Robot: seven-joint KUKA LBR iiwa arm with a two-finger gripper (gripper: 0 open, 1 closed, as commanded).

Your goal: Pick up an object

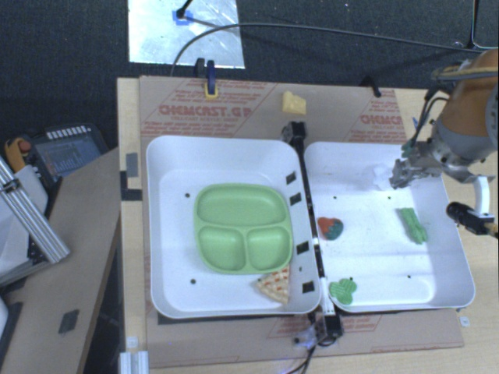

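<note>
1. Gripper (399, 174): metal, hanging low over the upper right part of the right bin (444, 291); whether it is released or clenched cannot be told.
2. Green oblong toy (412, 225): soft-looking and ribbed, lying on the right bin's floor just below the gripper, apart from it.
3. Red, green and dark rounded piece (330, 227): beside that bin's left wall.
4. Green leafy piece (342, 290): lumpy, at the lower left corner of the right bin.
5. Left bin (168, 209): smooth white plastic, bearing a pale green three-compartment plate (242, 226).
6. Waffle-patterned tan wedge (274, 284): touching the plate's lower right edge.
7. Yellow block (294, 103): on the cardboard sheet (234, 107) covering the bench, behind the bins.
</note>
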